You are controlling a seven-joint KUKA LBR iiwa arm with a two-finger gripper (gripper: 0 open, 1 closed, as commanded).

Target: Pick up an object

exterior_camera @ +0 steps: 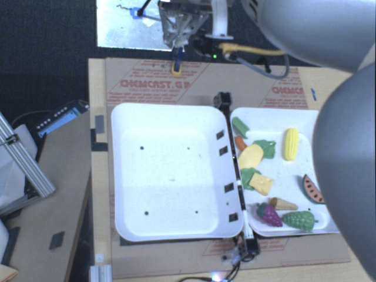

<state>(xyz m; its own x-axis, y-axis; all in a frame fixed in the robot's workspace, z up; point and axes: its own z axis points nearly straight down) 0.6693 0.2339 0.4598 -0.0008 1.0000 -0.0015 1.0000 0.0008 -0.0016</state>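
Observation:
My gripper (176, 44) is raised high at the top of the camera view, beyond the far edge of the left bin (120, 157). Its fingers come together on a small blue and yellow object (176, 62) that hangs straight down from the tips. The right bin (305, 117) holds several toy foods: a yellow corn cob (291, 144), a watermelon slice (313, 189), green grapes (299, 219), purple grapes (270, 215), a yellow fruit (251, 156), a cheese wedge (261, 184), a cucumber (239, 125) and a carrot (240, 143).
The arm's big grey body (346, 157) covers the right side of the view and the right bin's far edge. A black divider with clips (230, 157) runs between the bins. A metal rail (23, 163) lies at the left, off the bench.

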